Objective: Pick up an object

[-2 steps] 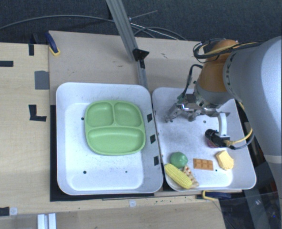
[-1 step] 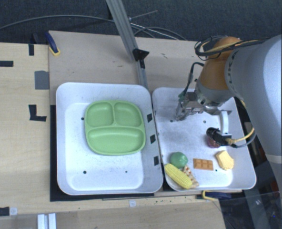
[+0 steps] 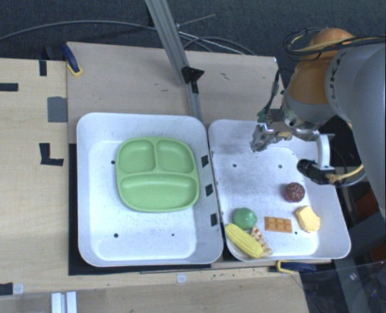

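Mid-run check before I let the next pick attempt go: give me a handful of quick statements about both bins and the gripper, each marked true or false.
1. The green divided plate lies in the left bin. True.
2. The corn cob lies at the far edge of the right bin. False: it lies at the near edge, beside the green ball.
3. The gripper hovers over the far part of the right bin, apart from the toys. True.
4. The dark red ball lies on the green divided plate. False: it lies in the right bin, above the yellow piece.
5. The orange waffle lies between the green ball and the yellow piece. True.
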### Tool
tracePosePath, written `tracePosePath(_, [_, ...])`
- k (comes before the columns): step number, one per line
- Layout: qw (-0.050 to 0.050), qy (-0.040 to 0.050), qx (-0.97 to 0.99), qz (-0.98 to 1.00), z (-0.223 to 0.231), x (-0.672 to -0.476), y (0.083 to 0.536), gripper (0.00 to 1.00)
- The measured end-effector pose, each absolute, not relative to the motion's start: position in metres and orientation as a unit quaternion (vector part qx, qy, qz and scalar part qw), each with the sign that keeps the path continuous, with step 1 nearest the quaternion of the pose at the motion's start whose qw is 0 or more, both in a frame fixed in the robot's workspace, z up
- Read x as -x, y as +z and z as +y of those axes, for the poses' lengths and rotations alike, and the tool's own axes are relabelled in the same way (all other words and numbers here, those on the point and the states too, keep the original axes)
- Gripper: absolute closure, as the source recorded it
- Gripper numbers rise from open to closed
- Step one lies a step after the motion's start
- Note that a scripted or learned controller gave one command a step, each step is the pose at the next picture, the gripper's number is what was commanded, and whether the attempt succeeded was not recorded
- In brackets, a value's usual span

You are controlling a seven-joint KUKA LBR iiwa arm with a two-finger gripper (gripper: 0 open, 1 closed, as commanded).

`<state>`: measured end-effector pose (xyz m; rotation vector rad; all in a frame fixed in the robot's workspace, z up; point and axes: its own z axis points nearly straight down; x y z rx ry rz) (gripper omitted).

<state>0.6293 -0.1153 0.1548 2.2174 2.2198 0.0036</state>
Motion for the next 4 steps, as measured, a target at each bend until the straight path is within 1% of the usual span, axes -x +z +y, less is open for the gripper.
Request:
tracePosePath(1, [0.002, 0.0012, -0.706, 0.708, -0.115, -0.630, 0.208, 1.00])
tracePosePath(2, [-0.001, 0.0001, -0.705, 0.710, -0.053, -0.634, 0.204, 1.00])
tracePosePath(3, [-0.001, 0.0006, -0.704, 0.710, 0.006, -0.632, 0.215, 1.00])
tracePosePath(4, [-0.001, -0.0001, -0.705, 0.709, 0.055, -0.639, 0.209, 1.00])
